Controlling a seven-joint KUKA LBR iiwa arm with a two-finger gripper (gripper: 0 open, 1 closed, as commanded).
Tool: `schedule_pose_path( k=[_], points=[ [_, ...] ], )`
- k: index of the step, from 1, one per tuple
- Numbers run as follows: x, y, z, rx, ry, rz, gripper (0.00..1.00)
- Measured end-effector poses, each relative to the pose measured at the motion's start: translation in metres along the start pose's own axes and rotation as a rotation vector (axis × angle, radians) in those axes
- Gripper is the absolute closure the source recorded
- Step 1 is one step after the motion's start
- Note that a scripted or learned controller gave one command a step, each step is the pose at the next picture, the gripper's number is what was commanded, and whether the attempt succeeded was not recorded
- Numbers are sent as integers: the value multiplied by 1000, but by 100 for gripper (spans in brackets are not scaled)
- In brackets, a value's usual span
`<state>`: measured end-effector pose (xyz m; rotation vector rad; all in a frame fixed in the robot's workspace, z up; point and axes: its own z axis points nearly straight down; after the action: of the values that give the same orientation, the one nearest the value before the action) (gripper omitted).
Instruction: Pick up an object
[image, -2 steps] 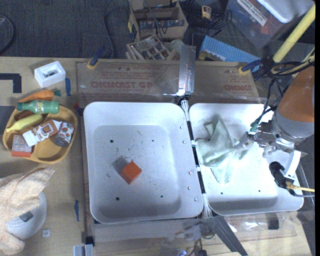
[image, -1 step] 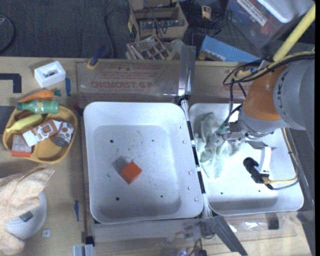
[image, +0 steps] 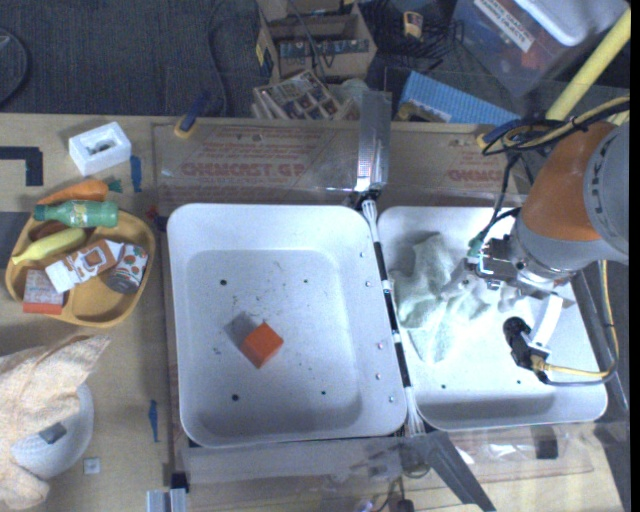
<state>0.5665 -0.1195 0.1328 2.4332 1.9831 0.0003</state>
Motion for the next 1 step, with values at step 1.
schedule_pose_path(
  k=[1],
  points=[
    [-8,52,38,-15,1,-281,0]
  ],
)
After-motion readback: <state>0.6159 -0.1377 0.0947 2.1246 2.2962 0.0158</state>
